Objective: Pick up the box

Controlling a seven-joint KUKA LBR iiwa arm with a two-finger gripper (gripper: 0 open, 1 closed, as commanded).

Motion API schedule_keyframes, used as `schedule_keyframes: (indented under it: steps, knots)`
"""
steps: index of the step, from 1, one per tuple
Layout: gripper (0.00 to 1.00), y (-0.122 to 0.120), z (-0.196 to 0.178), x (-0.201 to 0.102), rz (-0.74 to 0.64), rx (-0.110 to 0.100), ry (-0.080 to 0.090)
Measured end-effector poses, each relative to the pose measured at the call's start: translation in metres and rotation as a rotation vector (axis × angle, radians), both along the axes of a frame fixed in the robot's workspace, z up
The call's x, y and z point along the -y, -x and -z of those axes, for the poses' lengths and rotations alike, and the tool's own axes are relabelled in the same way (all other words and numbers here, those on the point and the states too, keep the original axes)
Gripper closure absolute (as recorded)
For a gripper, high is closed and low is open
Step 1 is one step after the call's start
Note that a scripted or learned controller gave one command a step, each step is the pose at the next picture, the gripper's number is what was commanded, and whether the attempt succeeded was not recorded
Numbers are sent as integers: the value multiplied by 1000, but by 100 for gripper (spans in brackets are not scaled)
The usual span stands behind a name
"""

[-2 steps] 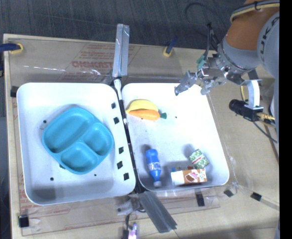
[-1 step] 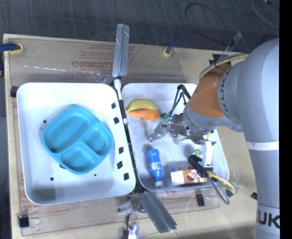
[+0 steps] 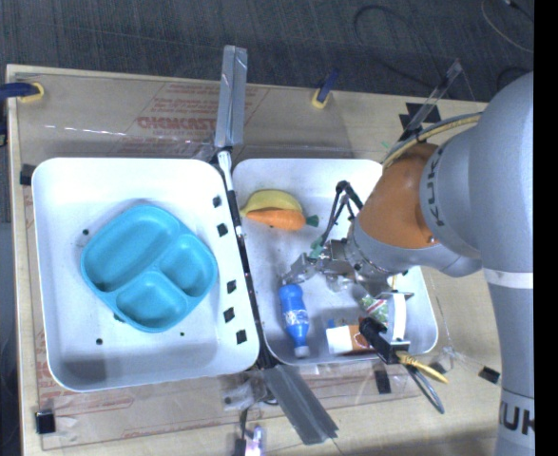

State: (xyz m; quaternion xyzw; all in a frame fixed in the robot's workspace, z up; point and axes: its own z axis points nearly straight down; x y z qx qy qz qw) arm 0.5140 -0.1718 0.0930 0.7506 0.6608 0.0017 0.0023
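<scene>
From above, the box [image 3: 340, 338] lies ungrasped near the right bin's [image 3: 259, 283] front wall beside the bottle [image 3: 295, 317], while the claw [image 3: 318, 264] hangs over mid-bin, its state impossible to tell, so lifting remains.

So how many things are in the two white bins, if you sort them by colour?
Blue: 2, the divided plate in the left bin and the bottle in the right bin.
Yellow: 1, the banana.
Orange: 1, the carrot.
White with orange: 1, the small box.
Total: 5. More may be hidden under the arm.
</scene>
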Motion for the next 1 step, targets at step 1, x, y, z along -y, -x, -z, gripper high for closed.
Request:
schedule_keyframes:
  steps: [1]
  knots:
    - [0, -70, 2, 27, 78, -9, -2]
